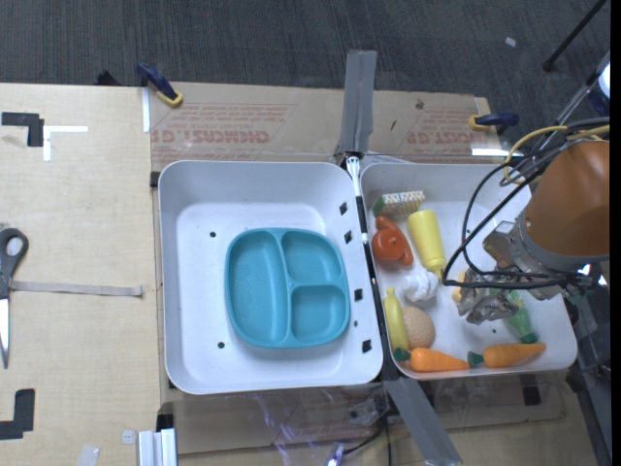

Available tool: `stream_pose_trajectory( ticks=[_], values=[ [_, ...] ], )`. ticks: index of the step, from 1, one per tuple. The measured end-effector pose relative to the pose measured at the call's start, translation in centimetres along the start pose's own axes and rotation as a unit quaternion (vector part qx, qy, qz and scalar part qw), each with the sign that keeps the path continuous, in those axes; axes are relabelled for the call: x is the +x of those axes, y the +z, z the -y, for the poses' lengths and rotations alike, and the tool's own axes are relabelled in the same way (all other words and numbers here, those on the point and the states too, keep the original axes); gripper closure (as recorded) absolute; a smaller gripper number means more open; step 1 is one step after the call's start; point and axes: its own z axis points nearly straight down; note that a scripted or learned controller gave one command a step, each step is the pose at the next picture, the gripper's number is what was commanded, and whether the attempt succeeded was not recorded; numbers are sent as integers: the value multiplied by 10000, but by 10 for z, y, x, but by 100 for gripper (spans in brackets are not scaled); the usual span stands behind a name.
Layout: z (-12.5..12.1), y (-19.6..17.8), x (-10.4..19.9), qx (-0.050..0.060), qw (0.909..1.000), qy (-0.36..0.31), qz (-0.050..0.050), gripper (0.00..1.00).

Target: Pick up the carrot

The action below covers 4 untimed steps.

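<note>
Two orange carrots lie along the near wall of the right bin (456,187): one carrot (437,360) at the near left, a second carrot (511,354) with a green stem end at the near right. My gripper (490,304) hangs low in the right half of that bin, just above and behind the second carrot, with cables looping around the wrist. Nothing shows held in it. A green piece (521,322) peeks out beside the gripper.
The right bin also holds a yellow cylinder (427,239), a red-orange item (390,244), a white lump (419,285), a tan ball (418,328), a yellow piece (394,320) and a striped wafer (403,200). A teal divided plate (288,287) sits in the left bin (184,260). Scissors (8,260) lie far left.
</note>
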Motion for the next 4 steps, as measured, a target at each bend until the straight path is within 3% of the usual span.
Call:
stream_pose_trajectory(
  ticks=[1,2,3,4],
  values=[
    [0,0,0,-2,10000,1,-1,0],
    [1,-10,-3,15,10000,7,22,100],
    [1,-10,-3,14,10000,7,22,0],
    [43,21,-20,-37,9974,-724,-34,0]
  ],
)
